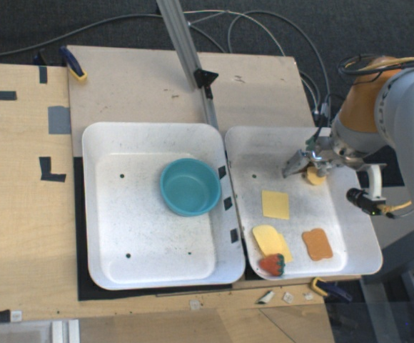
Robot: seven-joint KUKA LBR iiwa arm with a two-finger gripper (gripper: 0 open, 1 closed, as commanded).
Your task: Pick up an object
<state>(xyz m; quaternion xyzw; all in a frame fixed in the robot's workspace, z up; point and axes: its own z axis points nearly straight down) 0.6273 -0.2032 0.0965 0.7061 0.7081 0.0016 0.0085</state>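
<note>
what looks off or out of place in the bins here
Nothing is spilled or broken. The teal bowl sits upright alone in the left bin. In the right bin the strawberry lies against the yellow piece, overlapping it. The gripper is down by a small yellow piece.

The wooden bench bore two white bins side by side, the left bin and the right bin.

You've got two bins side by side. The bowl sits in the left bin. In the right bin, a cheese slice lies mid-bin, a bread piece nearer the front right, and the strawberry front left.
</note>
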